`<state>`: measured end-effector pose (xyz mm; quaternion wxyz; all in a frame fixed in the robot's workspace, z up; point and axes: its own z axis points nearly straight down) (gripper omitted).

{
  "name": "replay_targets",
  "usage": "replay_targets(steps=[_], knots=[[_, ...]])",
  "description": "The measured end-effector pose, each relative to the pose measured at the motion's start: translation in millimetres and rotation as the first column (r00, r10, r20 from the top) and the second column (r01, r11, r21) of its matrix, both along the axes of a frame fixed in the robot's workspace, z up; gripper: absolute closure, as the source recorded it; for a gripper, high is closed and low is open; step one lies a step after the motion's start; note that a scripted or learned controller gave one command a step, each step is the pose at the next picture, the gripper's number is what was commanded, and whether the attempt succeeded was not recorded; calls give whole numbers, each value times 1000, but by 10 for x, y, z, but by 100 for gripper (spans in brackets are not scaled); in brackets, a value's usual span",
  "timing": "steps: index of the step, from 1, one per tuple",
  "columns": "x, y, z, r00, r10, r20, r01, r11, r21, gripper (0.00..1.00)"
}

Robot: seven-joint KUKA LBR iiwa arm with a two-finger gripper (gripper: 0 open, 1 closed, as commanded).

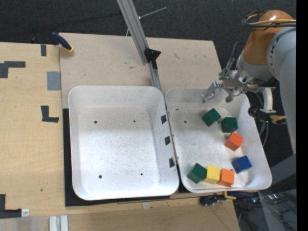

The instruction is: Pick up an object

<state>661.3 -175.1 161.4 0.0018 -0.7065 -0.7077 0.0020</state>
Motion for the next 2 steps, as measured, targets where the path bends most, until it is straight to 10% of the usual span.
replay_targets(steps=[2], knots=[[39, -62, -709, 1000, 1, 1, -1, 1000, -1, 0]])
